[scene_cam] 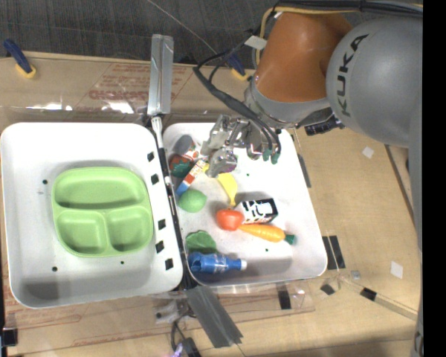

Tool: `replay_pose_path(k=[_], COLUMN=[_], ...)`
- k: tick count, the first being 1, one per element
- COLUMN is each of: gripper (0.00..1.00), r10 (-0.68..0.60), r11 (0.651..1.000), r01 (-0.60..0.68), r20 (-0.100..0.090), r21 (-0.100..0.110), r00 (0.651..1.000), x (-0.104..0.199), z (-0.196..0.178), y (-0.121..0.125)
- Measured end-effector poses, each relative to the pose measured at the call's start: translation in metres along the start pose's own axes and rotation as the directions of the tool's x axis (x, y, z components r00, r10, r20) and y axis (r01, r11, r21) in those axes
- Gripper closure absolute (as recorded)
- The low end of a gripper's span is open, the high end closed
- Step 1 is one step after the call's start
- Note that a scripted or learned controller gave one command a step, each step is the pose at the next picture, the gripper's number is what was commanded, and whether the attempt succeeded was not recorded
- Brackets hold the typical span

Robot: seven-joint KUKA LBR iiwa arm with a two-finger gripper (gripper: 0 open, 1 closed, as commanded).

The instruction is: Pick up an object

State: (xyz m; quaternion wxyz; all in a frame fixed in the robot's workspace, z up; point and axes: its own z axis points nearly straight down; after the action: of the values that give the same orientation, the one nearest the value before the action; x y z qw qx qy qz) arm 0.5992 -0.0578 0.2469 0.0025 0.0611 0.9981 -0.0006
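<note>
The gripper (224, 153) hangs low over the far end of the right bin (308, 222), just above the yellow banana (227, 188); whether its fingers are apart or together I cannot tell. Nothing appears lifted: the banana, a red tomato (228, 219), an orange carrot (264, 233), a green ball (192, 200) and a blue bottle (212, 263) near the bin's front edge all lie on its floor. The left bin (22, 199) holds a green divided tray (102, 210). Judging from this, the pick is barely begun; grasp and lift remain.

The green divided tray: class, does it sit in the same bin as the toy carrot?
No, the green divided tray lies in the left bin, while the toy carrot lies in the right bin.
</note>
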Motion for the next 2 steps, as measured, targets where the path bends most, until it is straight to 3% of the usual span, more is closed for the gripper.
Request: replay_pose_path(k=[1,2], gripper=[1.0,1.0], r10=[-0.007,0.147], r11=[1.0,0.989], r01=[0.007,-0.147], r20=[0.003,-0.002], r21=[0.0,0.0], r00=[1.0,0.989], x=[-0.001,-0.027], z=[-0.01,0.008], y=[0.002,-0.035])
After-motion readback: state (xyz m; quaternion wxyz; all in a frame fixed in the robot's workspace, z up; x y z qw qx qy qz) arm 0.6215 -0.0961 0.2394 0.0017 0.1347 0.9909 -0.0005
